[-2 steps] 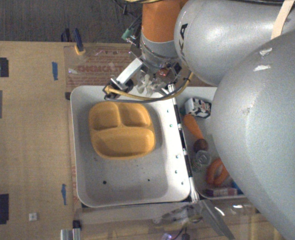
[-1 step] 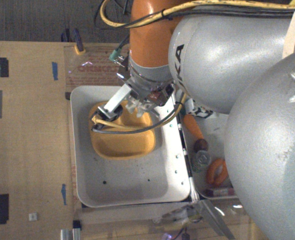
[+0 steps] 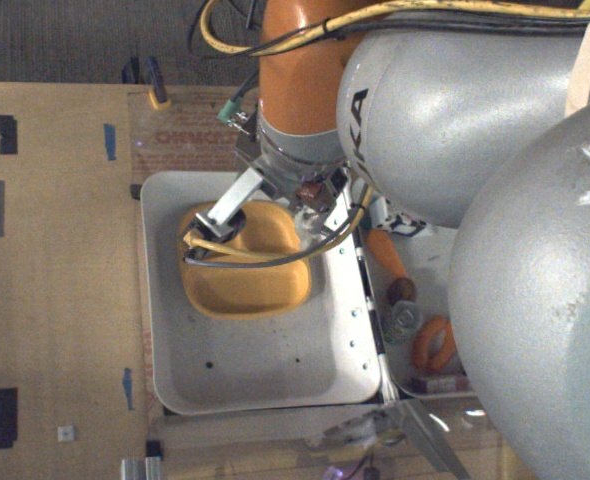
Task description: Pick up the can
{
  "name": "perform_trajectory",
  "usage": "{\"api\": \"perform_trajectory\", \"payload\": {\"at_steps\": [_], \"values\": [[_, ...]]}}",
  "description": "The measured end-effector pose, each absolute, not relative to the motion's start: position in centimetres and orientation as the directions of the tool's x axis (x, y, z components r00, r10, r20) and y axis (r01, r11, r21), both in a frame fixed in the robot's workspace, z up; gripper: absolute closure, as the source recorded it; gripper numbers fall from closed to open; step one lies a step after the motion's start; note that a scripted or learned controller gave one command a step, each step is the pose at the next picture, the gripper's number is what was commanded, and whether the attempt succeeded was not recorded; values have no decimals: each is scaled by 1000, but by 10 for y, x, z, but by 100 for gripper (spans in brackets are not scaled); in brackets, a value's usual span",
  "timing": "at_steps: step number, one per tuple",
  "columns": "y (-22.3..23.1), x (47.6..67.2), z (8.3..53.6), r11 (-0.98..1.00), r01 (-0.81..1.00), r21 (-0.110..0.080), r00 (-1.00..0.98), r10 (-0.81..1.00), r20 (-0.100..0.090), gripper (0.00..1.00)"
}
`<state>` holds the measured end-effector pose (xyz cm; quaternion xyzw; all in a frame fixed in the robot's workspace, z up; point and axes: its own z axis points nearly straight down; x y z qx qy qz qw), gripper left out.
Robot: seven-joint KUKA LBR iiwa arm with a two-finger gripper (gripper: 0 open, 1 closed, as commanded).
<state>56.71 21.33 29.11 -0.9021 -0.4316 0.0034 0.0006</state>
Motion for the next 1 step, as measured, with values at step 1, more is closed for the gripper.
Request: {"api": "perform_trajectory", "payload": {"at_steps": [1], "values": [[225, 618, 187, -595, 803, -5, 595, 803, -5, 0]]}}
